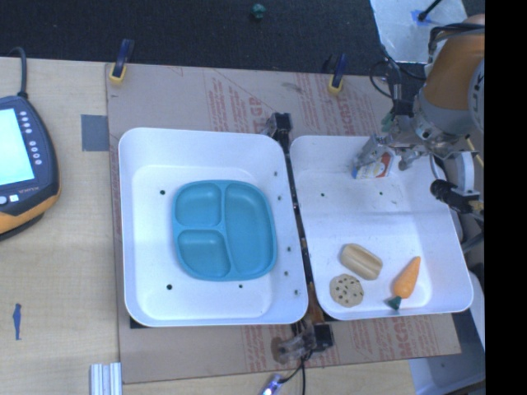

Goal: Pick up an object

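The gripper sits low over the far part of the right bin, its fingers closed around a small crumpled object, white with patches of red and blue, which shows between and just under the fingertips; what it is exactly I cannot tell, as it is small and blurred. It appears to touch or hang just above the bin floor. Nearer the camera than the fingers, well apart from them, three toy foods lie on the same bin's floor: a tan bread roll, a round chocolate-chip cookie just beside it, and an orange carrot with a green tip. To the side of the fingers, across the bins' shared edge, the left bin holds a blue divided plate with three compartments
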Robot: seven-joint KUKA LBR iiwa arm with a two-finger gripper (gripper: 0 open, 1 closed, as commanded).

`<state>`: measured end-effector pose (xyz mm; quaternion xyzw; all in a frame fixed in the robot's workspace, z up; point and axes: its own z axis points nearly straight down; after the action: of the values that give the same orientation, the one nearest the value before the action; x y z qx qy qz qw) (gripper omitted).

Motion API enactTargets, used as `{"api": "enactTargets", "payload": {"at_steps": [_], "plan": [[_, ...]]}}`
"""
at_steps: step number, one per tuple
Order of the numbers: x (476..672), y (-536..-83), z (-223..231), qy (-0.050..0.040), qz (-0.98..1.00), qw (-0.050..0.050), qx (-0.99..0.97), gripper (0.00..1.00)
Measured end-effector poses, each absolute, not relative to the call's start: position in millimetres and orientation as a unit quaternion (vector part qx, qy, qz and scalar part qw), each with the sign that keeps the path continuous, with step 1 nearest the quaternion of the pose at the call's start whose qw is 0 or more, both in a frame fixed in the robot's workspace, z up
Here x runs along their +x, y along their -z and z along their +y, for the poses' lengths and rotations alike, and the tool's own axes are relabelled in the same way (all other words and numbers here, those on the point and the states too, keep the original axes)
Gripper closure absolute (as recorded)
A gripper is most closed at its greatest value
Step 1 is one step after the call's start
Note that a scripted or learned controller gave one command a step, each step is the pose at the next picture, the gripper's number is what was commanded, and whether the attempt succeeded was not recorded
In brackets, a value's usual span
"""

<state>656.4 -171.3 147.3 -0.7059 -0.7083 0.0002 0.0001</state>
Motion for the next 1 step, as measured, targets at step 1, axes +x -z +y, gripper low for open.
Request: {"api": "enactTargets", "payload": {"at_steps": [1], "plan": [[655.9, -137.6, -165.3, -0.0015, -0.709, 0.002, -0.705, 0.0]]}}
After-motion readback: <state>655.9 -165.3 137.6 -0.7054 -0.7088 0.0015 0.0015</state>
